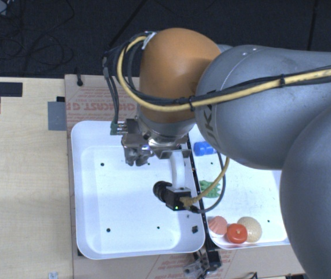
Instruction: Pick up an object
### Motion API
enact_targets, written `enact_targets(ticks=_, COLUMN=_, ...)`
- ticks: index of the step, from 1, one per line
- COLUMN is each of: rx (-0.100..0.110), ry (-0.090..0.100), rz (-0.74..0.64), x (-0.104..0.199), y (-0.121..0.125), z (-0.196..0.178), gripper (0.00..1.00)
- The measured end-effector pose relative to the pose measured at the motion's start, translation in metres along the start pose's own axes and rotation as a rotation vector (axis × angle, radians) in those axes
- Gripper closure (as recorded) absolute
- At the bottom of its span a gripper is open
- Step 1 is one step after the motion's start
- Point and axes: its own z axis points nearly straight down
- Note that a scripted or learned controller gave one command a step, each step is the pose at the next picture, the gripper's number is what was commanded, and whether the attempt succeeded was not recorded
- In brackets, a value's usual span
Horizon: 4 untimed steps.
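Observation:
The big grey arm with its orange band (174,74) reaches in from the right and covers much of both bins. My gripper (136,154) hangs over the upper middle of the left white bin (96,225); nothing is visible in it. In the right bin (252,199) lie a blue object (203,149) near the divider, a green object (211,189) partly behind a cable, and at the front a pink piece (217,225), a red round piece (236,233) and a beige round piece (251,228). The arm hides the rest of that bin.
A black unit (170,195) on a white bracket hangs below the wrist, over the left bin's right side near the divider. A yellow cable (212,185) loops beside it. Brown cardboard (90,100) lies under the bins, and a pale wooden bench (20,173) spreads to the left.

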Motion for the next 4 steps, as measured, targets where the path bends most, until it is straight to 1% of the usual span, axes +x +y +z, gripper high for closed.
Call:
enact_targets(ticks=1, rx=0.001, ry=-0.004, rz=0.005, x=0.039, y=0.023, z=0.068, gripper=1.00)
enact_targets(ticks=2, rx=-0.003, ry=-0.003, rz=0.009, x=0.038, y=0.024, z=0.063, gripper=0.00)
enact_targets(ticks=3, rx=-0.002, ry=-0.005, rz=0.007, x=0.036, y=0.109, z=0.182, gripper=0.00)
enact_targets(ticks=4, rx=0.000, ry=-0.005, rz=0.014, x=-0.040, y=0.107, z=0.199, gripper=0.00)
